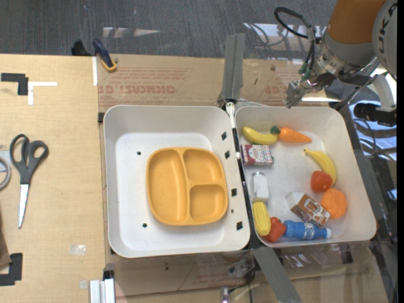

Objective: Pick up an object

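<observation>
The right bin point(344, 126) holds several toy foods: a small banana point(259, 135), a carrot point(292, 134), a second banana point(323, 164), a red tomato point(320, 181), an orange point(334, 202), a brown snack pack point(311, 209), a blue bottle point(305, 231), a corn cob point(261, 217), a small box point(257, 154) and a white piece point(259, 185). My gripper point(302, 88) hangs above the far rim of this bin, apart from every object, with nothing seen between its fingers.
The left bin point(120, 188) holds a yellow divided plate point(187, 186). Scissors point(26, 166) lie on the wooden bench at the left. A cardboard sheet point(164, 81) lies behind the bins. Cables run near the arm at the upper right.
</observation>
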Controlling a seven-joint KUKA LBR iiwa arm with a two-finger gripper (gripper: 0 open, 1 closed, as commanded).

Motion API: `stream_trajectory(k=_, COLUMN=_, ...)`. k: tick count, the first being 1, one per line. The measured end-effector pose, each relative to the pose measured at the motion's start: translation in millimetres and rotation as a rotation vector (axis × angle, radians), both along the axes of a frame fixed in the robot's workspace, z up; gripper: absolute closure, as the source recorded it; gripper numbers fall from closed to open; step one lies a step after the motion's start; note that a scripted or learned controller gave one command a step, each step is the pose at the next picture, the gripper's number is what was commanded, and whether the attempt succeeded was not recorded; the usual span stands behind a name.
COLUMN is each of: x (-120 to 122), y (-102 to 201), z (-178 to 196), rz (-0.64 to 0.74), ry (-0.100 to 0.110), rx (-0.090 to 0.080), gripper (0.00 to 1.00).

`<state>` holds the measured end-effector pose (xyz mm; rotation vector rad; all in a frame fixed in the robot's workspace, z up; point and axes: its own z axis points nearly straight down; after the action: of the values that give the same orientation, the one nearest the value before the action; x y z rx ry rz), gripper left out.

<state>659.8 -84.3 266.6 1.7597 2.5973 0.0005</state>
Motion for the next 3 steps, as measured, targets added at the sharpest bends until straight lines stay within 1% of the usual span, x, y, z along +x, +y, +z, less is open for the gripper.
stream_trajectory(k=1, x=-11.7, y=-37.0, z=-173.6, rz=-0.064, ry=0.002, rx=0.000, gripper=1.00)
stream_trajectory(k=2, x=-0.5, y=-49.1, z=4.5, rz=-0.318, ry=0.002, rx=0.000, gripper=1.00)
stream_trajectory(k=3, x=-1.2, y=-43.8, z=-162.5, rz=-0.861, ry=0.004, rx=0.002, gripper=1.00)
